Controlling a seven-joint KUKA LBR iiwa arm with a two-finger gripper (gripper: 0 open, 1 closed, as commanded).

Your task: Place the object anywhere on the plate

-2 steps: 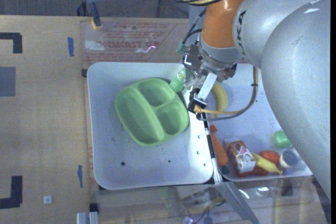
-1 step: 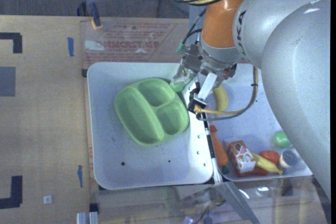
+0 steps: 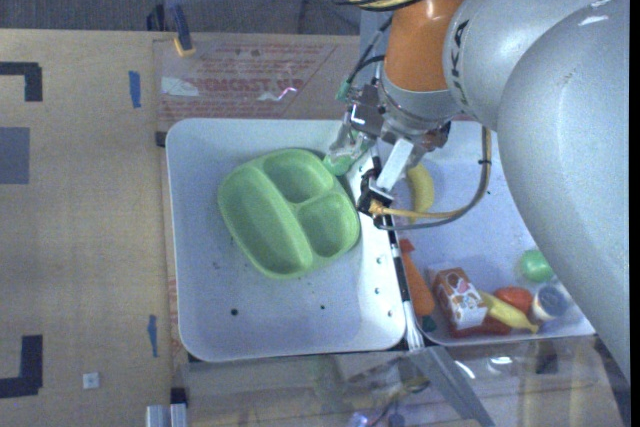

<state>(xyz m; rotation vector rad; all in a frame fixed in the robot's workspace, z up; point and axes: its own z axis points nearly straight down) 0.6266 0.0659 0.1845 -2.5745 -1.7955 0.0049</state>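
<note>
A green plate (image 3: 288,212) with three compartments lies in the left bin (image 3: 200,295), toward its upper middle. My gripper (image 3: 347,151) hangs over the plate's upper right rim, by the divider between the two bins. A small pale green thing (image 3: 338,158) shows right at the gripper's tip, against the plate's edge. The wrist hides whether it is gripped. The grey arm with its orange band (image 3: 425,25) reaches in from the upper right.
The right bin (image 3: 470,205) holds a banana (image 3: 422,187) just right of the wrist, a carrot (image 3: 416,283), a small printed box (image 3: 459,299), a red and yellow piece (image 3: 510,305), a green ball (image 3: 536,265) and a small cup (image 3: 553,301). A cable (image 3: 440,213) loops under the wrist.
</note>
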